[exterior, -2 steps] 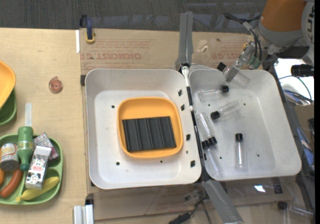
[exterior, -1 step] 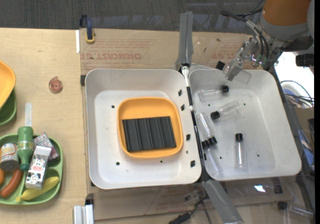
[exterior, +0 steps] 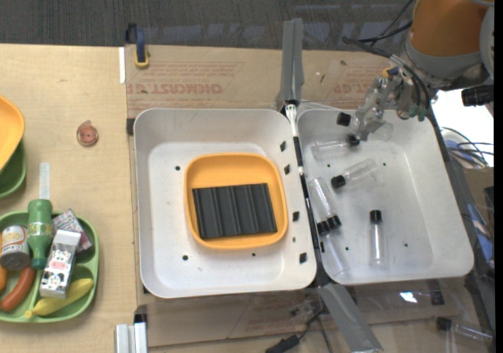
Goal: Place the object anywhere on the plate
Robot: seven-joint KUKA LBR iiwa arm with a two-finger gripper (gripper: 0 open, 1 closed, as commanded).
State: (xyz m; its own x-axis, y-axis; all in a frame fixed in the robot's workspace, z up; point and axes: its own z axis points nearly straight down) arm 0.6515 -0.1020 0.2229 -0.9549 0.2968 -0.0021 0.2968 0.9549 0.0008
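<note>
From above, the tool point(exterior: 355, 136) hangs low over the far left corner of the right bin point(exterior: 440, 186); I cannot tell how it is set. 4 clear tubes point(exterior: 377, 237) with black caps lie scattered in that bin. The yellow plate point(exterior: 234, 169), carrying a dark ridged pad point(exterior: 235, 211), sits in the left bin point(exterior: 157, 210).

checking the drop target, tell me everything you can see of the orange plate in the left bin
The rounded-square orange plastic-looking plate has a raised rim and lies flat, roughly centred on the floor of the left shallow white bin. A dark grey ribbed rectangular insert covers most of its lower middle. Nothing else touches it.
</note>
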